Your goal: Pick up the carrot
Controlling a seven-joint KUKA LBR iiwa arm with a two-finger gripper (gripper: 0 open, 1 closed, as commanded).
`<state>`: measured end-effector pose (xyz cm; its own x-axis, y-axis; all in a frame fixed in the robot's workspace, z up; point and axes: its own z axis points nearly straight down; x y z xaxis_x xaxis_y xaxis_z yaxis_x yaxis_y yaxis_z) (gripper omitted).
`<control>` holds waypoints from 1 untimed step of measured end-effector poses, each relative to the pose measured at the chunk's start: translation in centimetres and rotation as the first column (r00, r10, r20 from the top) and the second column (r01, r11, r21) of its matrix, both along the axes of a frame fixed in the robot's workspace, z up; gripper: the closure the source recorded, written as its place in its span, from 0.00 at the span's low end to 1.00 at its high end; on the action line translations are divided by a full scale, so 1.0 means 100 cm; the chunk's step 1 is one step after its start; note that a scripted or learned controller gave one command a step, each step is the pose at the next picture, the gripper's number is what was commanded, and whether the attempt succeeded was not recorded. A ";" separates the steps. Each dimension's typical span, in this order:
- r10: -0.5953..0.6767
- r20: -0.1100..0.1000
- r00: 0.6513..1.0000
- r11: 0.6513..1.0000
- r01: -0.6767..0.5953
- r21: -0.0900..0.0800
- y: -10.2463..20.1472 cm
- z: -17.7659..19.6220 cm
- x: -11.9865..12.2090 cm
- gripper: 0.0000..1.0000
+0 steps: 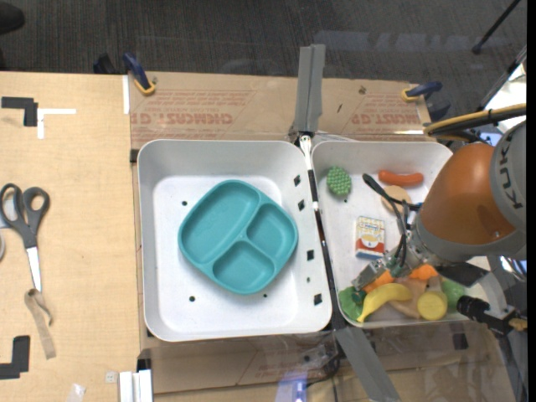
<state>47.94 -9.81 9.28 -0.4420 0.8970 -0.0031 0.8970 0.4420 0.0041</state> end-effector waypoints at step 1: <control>-0.003 0.000 1.000 1.000 0.003 0.001 0.000 0.009 0.000 1.00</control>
